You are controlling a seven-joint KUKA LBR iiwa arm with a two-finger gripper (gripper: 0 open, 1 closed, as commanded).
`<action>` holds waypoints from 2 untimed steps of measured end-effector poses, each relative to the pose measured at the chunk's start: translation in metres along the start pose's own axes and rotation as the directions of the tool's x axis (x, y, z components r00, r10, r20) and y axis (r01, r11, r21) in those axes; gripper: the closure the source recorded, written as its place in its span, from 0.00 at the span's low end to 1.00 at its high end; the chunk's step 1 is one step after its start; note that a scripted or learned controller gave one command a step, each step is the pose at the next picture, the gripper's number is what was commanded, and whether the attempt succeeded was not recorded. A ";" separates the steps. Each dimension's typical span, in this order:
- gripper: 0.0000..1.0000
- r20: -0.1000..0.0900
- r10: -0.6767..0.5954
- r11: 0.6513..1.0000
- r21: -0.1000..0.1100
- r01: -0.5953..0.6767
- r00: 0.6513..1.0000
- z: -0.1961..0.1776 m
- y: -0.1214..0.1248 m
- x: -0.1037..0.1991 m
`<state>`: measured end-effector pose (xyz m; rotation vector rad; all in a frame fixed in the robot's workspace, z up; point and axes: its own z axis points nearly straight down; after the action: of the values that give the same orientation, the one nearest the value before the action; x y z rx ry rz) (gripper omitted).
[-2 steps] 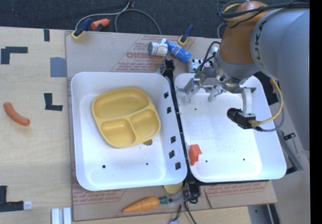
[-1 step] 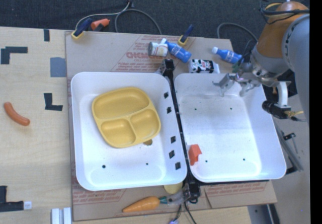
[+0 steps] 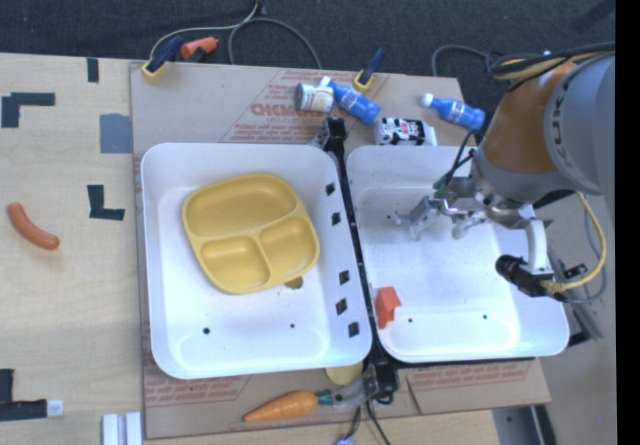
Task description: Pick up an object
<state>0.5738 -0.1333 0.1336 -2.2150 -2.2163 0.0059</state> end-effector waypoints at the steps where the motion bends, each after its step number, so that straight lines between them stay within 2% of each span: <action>1: 0.00 0.007 -0.002 1.000 -0.008 0.002 1.000 0.049 0.022 0.040; 2: 0.00 0.004 -0.002 1.000 -0.013 0.002 1.000 0.047 0.081 0.012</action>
<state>0.6541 -0.1211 0.0860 -2.2218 -2.2269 -0.0041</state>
